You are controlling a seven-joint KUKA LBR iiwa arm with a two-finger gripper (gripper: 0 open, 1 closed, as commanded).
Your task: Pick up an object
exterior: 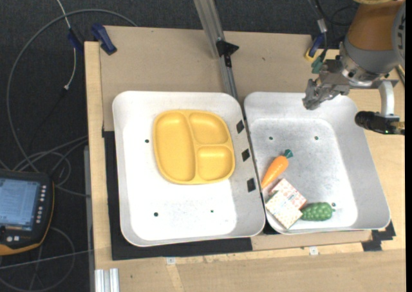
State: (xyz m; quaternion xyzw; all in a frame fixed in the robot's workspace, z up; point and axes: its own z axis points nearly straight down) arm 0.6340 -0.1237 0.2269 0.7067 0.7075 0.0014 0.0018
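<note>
Bins sit side by side on your table (174,59), two shallow white ones; the left bin (129,175) carries a yellow divided plate (193,146) with three compartments, lying flat in its upper middle part; the right bin (360,168) carries the small things you can pick. You see an orange carrot (275,170) with a green top, lying at a slant close to the left wall of the right bin; just below it lies a small flat packet (284,203), white with red and light marks, tilted, and its upper corner is touching or nearly touching the tip of the carrot; just beside the packet on the right lies a green bumpy toy (317,211), near the front wall of the bin; whether it touches the packet you cannot tell for sure.

Your arm (376,24) comes in from the upper right; the hand (320,93) hangs over the far rim of the right bin, near its upper middle, well apart from the carrot, the packet and the green toy; nothing is visible between its fingers; if the fingers are spread or closed you cannot tell from this slant. A metal pole (209,11) stands between the two bins at the back; a tablet (22,210) lies on the floor at the left, with cables (38,91) around it.
</note>
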